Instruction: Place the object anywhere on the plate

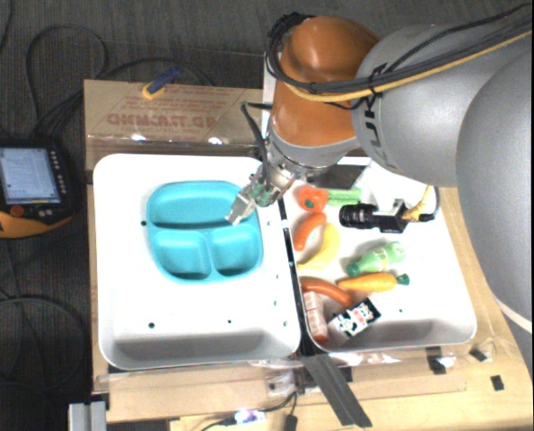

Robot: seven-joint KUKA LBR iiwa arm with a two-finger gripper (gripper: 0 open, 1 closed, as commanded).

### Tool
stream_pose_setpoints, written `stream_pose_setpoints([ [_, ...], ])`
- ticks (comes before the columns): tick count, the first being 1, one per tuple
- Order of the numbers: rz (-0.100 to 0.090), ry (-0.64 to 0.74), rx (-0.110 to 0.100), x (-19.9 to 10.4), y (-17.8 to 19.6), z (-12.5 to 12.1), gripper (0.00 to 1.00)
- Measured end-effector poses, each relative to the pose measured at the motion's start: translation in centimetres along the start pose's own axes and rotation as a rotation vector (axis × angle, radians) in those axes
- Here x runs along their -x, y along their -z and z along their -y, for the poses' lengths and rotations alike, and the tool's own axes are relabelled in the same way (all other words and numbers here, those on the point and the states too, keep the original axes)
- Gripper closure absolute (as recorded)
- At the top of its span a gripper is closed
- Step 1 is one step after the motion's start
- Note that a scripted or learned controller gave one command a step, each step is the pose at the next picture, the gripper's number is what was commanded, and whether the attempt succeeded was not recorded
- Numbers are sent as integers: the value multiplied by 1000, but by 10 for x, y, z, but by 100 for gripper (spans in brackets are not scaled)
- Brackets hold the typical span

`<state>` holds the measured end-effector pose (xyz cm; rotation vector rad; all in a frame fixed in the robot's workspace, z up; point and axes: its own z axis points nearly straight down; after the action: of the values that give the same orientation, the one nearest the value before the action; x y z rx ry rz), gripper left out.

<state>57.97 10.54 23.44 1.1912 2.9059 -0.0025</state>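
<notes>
So the layout: two shallow white plastic bins sit side by side, left bin [123, 312] and right bin [437, 294], touching along the middle. The blue three-compartment plastic plate [204, 232] lies in the left bin, toward its far half, big compartment at the back and two smaller ones in front. The gripper [249, 203] sits above the plate's right rim.

All the toys are in the right bin, crowded to its left side. The yellow plastic banana [325, 248] lies against the orange plastic pepper [305, 232]. The green plastic vegetable [374, 259] is right of the banana, with the orange plastic carrot [370, 283] just in front of it. The black-and-white small box [354, 320] is nearest the front wall.

The flat brown cardboard box [172, 115] lies behind the left bin, and the black handheld control pendant [24, 182] sits well off to the left.
</notes>
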Motion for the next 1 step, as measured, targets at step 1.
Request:
stream_pose_setpoints([
  [1,1,53,-1,60,-51,-30,100],
])
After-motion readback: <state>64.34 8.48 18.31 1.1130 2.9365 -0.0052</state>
